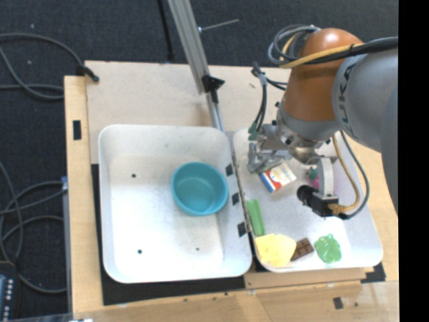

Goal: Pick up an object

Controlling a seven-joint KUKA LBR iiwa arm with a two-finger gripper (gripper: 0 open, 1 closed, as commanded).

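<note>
Hand point(263, 161): low in right bin point(355, 228) (grip state cannot be told).
Carton point(277, 177): just beside hand, red and white.
Left bin point(134, 247): holds teal bowl point(199, 188).
Right bin front: yellow block point(275, 249), green toy point(328, 248).

Arm: I see it reach in from the right, grey links bent downward.
Wrist: orange band faces up at me.
Gripper point(263, 158): low, pointing down, left of the wrist.

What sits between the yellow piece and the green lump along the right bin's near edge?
In the camera view, a small brown block lies between the yellow piece and the green lump, touching the yellow piece.
</note>
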